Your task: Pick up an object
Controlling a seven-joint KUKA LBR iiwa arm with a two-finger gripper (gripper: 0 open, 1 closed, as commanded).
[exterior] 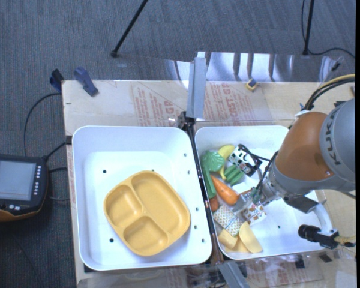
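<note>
The gripper (256, 204) is hovering low over the toys in the right bin (288, 245); whether it's clenched, I cannot tell. The carrot (225, 191) looks light, rigid, slick: best pinched mid-body.

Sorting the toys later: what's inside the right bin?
The right bin holds an orange carrot, green vegetables, yellow wedges and a waffle-like piece. The arm covers whatever lies beneath it.

Floor: dark grey carpet (78, 29), crossed by thin tripod legs (134, 21).
Tabletop: pale wooden board (138, 104) with red printed lettering.
Left: handheld control pendant (15, 185), cabled.
</note>
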